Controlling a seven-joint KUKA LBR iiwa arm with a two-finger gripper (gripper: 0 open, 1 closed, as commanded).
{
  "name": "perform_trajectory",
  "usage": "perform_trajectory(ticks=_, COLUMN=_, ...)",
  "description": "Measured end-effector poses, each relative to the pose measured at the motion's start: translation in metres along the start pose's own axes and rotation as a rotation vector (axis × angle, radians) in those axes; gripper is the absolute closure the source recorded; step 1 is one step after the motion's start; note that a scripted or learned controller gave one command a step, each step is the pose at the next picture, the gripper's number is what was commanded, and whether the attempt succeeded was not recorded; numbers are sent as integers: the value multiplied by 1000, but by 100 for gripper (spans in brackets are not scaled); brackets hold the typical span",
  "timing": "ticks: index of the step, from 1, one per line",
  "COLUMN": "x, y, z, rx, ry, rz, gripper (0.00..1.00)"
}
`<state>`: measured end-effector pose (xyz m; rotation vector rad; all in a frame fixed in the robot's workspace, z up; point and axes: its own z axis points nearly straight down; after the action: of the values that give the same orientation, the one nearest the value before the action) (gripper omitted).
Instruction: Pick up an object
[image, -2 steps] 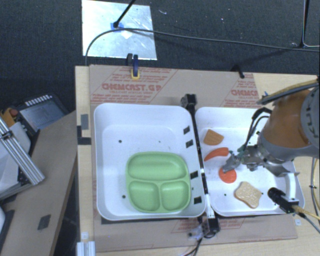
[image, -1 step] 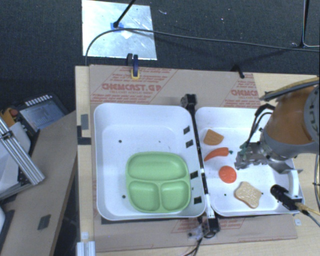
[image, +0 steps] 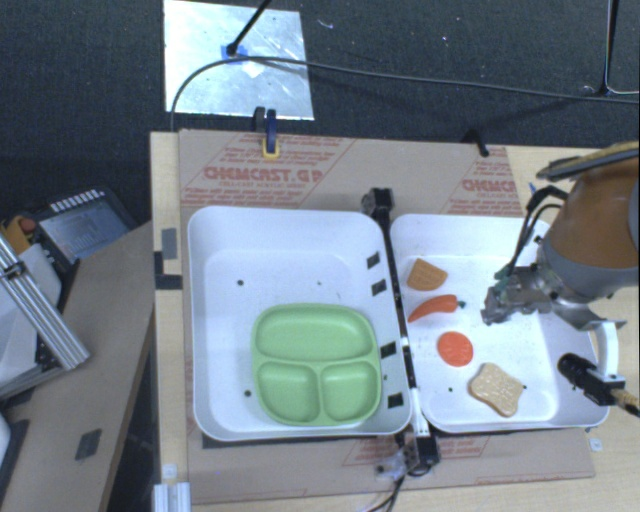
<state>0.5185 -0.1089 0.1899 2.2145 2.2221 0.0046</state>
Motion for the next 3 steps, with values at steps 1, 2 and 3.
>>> perform_trajectory(ticks=1, x=2, y=-2, z=-63, rx=-3, ry=0, rz=-1, gripper=100)
perform_trajectory(ticks=2, x=2, y=0, z=-97, rx=0, ry=0, rz=-1, gripper=100)
perform_trajectory(ticks=3, x=48, y=11, z=-78, rx=5, ry=2, rz=-5, gripper=100)
